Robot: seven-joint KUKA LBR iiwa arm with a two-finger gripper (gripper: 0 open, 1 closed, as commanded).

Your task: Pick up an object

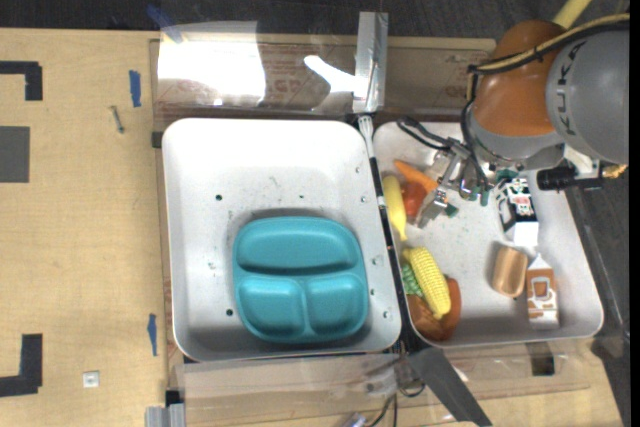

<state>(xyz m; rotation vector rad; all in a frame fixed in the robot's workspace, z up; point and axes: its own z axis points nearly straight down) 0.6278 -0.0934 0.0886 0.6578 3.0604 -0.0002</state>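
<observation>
Two white bins side by side on bench. Left bin (190, 165): teal divided plate (298, 277), three compartments, lying flat toward near edge. Right bin (575, 245): several objects, mostly along left wall. Yellow banana (395, 205) against dividing wall; orange carrot-like piece (415, 177) just above it. Corn cob (428, 277) lower down, resting on a brown-orange item (440, 310) at near-left corner. Copper-coloured cup (507, 270) on its side in right half of bin, just beside a small white-and-orange carton (541, 293). Another small white packet (520, 210) above cup.

Arm (590, 100) reaching in from right, orange band over upper right bin. Gripper (440, 200) low in right bin, near carrot piece and banana, metal parts pointing toward left wall. Finger opening: cannot tell, tips cluttered and too small to resolve. Nothing visibly between fingers.
</observation>
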